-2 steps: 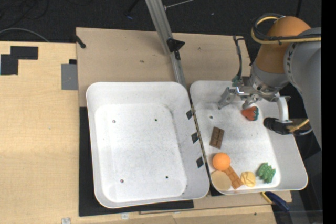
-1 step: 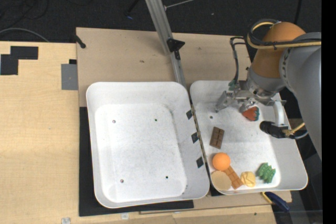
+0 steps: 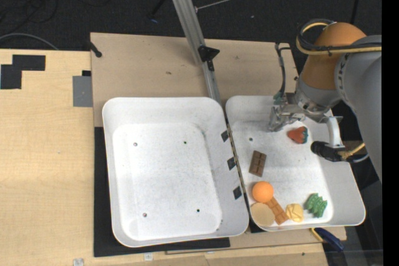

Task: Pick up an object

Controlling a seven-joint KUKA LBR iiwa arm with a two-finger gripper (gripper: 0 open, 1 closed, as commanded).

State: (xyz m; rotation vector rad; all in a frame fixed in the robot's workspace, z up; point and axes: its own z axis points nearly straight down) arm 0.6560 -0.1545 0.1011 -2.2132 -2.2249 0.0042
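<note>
Reaching in from the right, the arm (image 3: 349, 71) held its end effector (image 3: 282, 118) low over the far part of the right bin (image 3: 349, 196); whether it was apart or together could not be told. Just right of it lay a red strawberry-like object (image 3: 298, 134) with a dark green tip, near but not visibly gripped. Toward the bin's middle sat a small brown block (image 3: 257, 162). At the near end lay an orange ball (image 3: 262, 190), a tan disc (image 3: 262, 214), a pale yellow lump (image 3: 294, 212) and a green leafy piece (image 3: 315, 204). The left bin (image 3: 118, 115) rested beside it on the surface (image 3: 143, 65).
</note>
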